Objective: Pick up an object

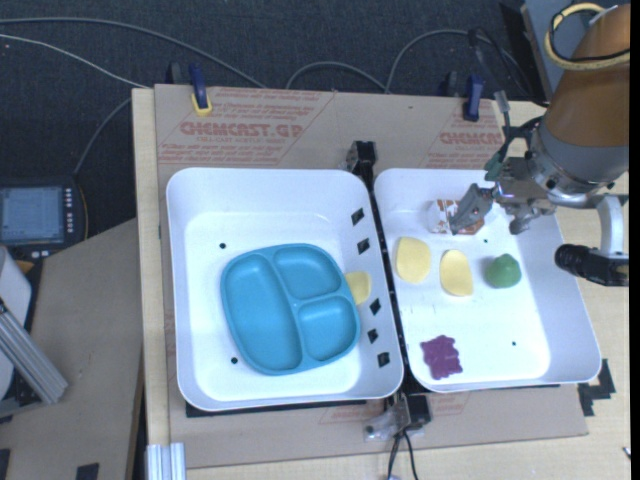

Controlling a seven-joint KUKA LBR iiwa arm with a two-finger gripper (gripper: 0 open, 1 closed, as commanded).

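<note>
Just below the gripper (492,206), its fingers hanging spread with nothing between them, a green ball (502,270) is lying, probably light and slippery, best pinched across its middle.

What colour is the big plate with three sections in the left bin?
The divided plate is light blue, seen plainly in the camera view from above.
</note>
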